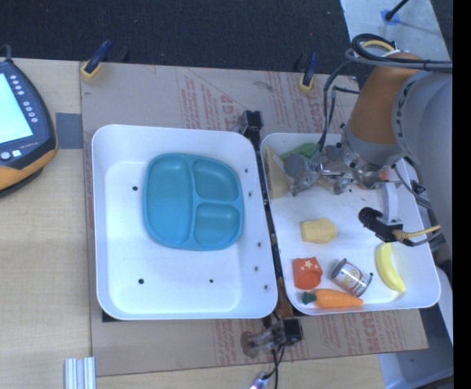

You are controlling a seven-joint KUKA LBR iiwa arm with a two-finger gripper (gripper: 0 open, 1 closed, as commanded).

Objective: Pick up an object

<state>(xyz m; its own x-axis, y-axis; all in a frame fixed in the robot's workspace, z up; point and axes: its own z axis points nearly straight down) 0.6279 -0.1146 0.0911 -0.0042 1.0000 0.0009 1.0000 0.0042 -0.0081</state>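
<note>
the gripper (300, 171) is hanging over the right bin's (413, 298) far left corner; whether it is open or closed, i cannot tell. the yellow block (318, 231) is lying just nearer, with bare white floor around it. no writing is readable.

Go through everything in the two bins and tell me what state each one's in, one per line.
Blue divided plate: flat in left bin, nothing on it.
Tin can: on its side.
Banana: lying by right bin's wall.
Carrot: lying along near wall.
Pincer: low in right bin's far corner.
</note>
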